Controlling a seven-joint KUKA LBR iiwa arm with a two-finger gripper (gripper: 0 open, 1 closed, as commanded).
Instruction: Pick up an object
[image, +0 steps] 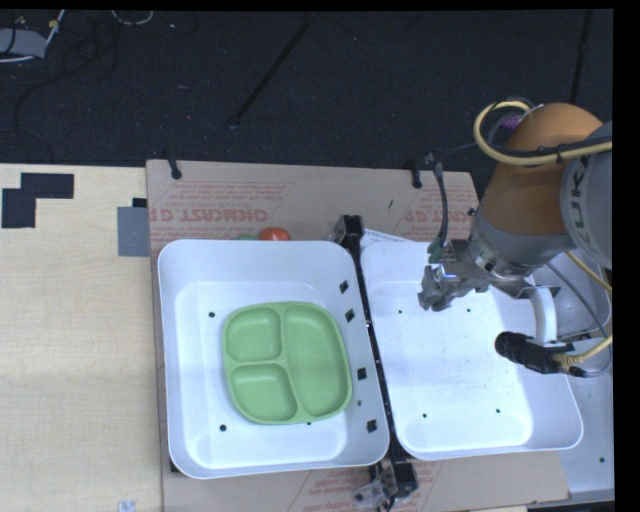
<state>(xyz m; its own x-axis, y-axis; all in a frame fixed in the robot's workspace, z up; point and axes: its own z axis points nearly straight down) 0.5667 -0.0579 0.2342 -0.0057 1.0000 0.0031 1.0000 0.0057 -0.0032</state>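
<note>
A light green plate (286, 362) with three compartments lies flat in the middle of the left bin (190, 300). A small red-orange object (274, 235) peeks out just behind the far rim of the left bin. My gripper (437, 291) hangs over the upper left part of the right bin (470, 400), well to the right of the plate. I see nothing between its fingertips.
A black divider (362, 340) runs between the two bins. A black cylindrical part of the arm (530, 352) juts over the right bin's right side, with cables (590, 340) beside it. Cardboard (300, 200) lies under the bins.
</note>
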